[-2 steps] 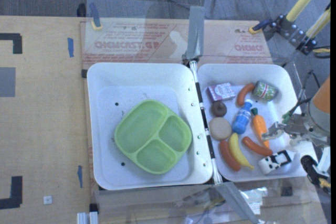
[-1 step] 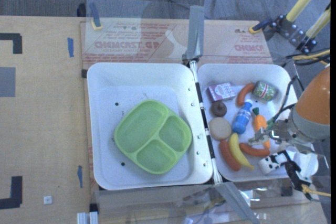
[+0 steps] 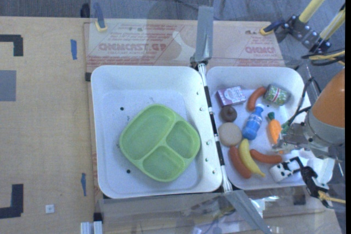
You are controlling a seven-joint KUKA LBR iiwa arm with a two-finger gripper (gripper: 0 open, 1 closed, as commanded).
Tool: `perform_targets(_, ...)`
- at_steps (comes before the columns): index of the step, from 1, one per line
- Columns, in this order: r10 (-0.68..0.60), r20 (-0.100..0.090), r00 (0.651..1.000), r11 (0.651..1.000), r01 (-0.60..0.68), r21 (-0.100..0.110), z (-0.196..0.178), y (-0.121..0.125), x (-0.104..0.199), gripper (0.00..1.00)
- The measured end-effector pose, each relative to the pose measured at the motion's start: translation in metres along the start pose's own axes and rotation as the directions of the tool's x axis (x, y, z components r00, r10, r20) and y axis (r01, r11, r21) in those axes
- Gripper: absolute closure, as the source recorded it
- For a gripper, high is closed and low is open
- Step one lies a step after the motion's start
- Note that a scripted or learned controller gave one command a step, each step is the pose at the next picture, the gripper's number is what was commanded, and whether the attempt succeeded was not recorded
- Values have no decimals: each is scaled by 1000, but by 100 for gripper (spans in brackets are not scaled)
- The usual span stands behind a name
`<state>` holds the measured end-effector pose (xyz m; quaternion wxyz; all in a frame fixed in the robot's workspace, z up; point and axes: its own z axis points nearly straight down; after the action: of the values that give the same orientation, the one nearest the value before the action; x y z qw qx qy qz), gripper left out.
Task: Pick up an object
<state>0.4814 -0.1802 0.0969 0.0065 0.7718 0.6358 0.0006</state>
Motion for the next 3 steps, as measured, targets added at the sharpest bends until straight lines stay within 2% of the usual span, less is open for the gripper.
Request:
perform_targets(1, 156, -4, 988, 988, -155, 14, -85, 80, 62, 100)
perform_targets(2, 105, -4, 994, 994, -105, 13, -159, 112, 114, 100)
perform_targets(3, 109, -4, 994, 994, -109, 13, -198, 135, 192, 100)
